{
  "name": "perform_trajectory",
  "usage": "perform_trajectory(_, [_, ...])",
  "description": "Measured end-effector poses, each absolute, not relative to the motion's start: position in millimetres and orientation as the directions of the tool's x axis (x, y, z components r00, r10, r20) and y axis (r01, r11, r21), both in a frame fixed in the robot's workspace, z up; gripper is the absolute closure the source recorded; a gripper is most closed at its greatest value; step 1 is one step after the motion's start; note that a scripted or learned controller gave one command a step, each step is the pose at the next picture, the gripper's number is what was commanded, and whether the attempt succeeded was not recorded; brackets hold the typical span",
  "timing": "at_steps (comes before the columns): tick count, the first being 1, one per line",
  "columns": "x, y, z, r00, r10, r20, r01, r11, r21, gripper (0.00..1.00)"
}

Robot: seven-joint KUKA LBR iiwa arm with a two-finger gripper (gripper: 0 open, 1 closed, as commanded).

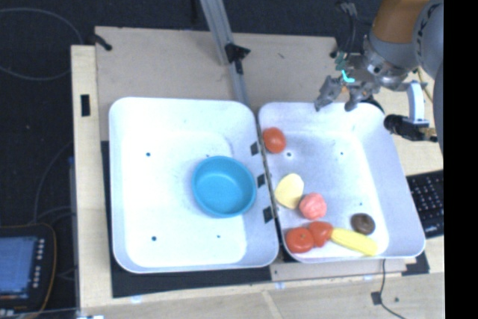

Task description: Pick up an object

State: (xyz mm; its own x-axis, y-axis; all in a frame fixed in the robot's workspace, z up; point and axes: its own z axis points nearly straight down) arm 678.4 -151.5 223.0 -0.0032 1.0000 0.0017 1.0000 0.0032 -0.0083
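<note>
Sitting on the bench (149, 60): 2 white bins side by side. Left bin (149, 131) with 1 thing inside, a blue bowl (222, 186), close to the wall shared with the right bin (388, 168). Reaching in from the right, up top: grey arm (399, 33) with an orange band. Claw (336, 99) up over the far edge of the right bin, fingers spread apart, nothing between them. Well away from all the toys.

In the right bin, 6 small toys. Yellow banana (354, 240) lying near the front wall. Pale yellow lemon (289, 190) by the left wall, touching a pink ball (313, 205). Red tomato (299, 238) and a red pepper (321, 231) at the front, right beside the banana. Orange ball (273, 139) alone near the far left corner. Little brown round thing (363, 223) just above the banana's tip.
</note>
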Motion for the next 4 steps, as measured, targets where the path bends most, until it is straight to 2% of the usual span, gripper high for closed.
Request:
perform_trajectory(1, [680.5, -151.6, 229.2, -0.004, 1.0, 0.0, 1.0, 0.004, 0.002, 0.0])
perform_trajectory(3, [677.6, -156.6, 127.3, -0.001, 1.0, -0.004, 1.0, 0.001, -0.001, 0.0])
perform_trajectory(4, [678.1, -158.3, 101.6, -0.001, 1.0, -0.003, 1.0, 0.001, -0.001, 0.0])
